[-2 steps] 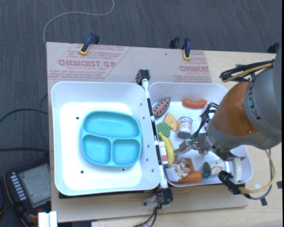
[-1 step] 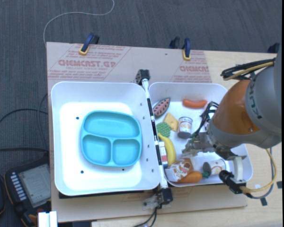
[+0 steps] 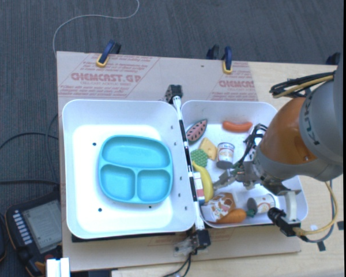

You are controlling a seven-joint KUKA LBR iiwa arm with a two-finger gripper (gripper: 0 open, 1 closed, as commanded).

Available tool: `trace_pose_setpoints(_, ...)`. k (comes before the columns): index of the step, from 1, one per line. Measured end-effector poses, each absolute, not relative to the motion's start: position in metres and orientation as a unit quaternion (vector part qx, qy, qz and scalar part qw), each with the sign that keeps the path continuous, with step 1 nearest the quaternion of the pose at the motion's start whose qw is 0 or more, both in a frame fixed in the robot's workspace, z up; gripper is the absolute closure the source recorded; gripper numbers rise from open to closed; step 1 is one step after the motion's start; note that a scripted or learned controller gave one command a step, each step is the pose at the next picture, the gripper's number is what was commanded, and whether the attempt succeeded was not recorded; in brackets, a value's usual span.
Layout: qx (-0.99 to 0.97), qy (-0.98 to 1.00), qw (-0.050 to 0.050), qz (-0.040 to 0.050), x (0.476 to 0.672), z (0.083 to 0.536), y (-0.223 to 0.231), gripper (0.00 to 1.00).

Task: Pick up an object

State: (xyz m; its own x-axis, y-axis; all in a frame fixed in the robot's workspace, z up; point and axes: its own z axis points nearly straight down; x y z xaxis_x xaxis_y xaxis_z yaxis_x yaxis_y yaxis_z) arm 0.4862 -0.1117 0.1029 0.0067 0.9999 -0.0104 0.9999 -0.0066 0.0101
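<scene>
Camera view, gripper [image 3: 224, 178] fingers spread apart, banana [image 3: 203, 179] just left of them.

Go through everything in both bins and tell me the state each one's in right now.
Blue divided plate: flat in the left bin, compartments bare.
Banana: lying along the right bin's left wall.
Watermelon slice: lying flat.
Hot dog: lying near the far wall.
Small can: upright.
Carrot: lying at the near wall.
Pincer: low over the right bin, nothing visibly between its fingers.
</scene>
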Motion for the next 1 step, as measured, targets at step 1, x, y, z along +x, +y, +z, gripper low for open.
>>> trace_pose_setpoints(1,0.711,0.703,0.012,-0.0013,0.4859,0.0944,-0.1060,0.00)
